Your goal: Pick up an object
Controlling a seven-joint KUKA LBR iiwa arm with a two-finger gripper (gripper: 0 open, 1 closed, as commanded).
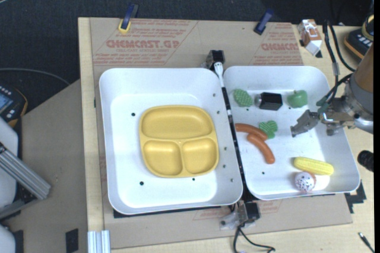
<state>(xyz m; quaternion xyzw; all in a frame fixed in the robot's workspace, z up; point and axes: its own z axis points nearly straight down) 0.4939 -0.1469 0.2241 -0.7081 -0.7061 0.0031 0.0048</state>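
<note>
Spread apart and holding nothing, the jaws of the gripper [316, 125] hang over bare floor in the right bin [285, 183], where we see it reaching in from the right. Around it lie a black block [271, 101] between two green pieces [242, 97] [298, 98], an orange sausage [256, 141] touching a small green piece [268, 127], a yellow corn cob [313, 165] and a speckled ball [305, 182]. We find a yellow divided tray [178, 140] in the left bin [119, 127].

Hand [316, 122] over right bin [285, 189], above corn [313, 166]; holds nothing.
</note>
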